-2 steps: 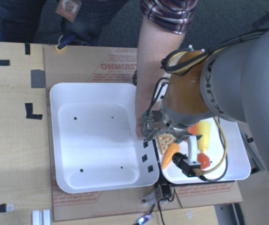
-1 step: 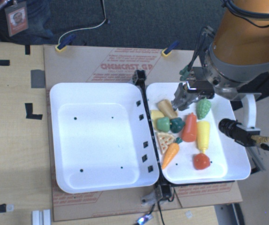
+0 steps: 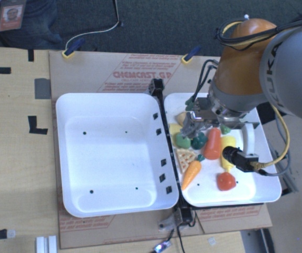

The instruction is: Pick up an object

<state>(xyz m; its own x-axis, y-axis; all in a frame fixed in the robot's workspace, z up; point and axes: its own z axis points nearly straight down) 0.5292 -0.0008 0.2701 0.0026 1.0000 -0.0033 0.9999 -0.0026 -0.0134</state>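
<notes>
Camera view is showing the hand (image 3: 195, 121) hanging over the right bin (image 3: 256, 194), above a green toy (image 3: 183, 139). Its opening I cannot tell. A toy carrot (image 3: 191, 174) is lying lower down.

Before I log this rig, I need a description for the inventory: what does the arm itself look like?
The arm is grey with a rounded orange band above the wrist and dark lettering on the grey shell. Black and yellow cables loop beside it. The end effector is metallic grey.
</notes>
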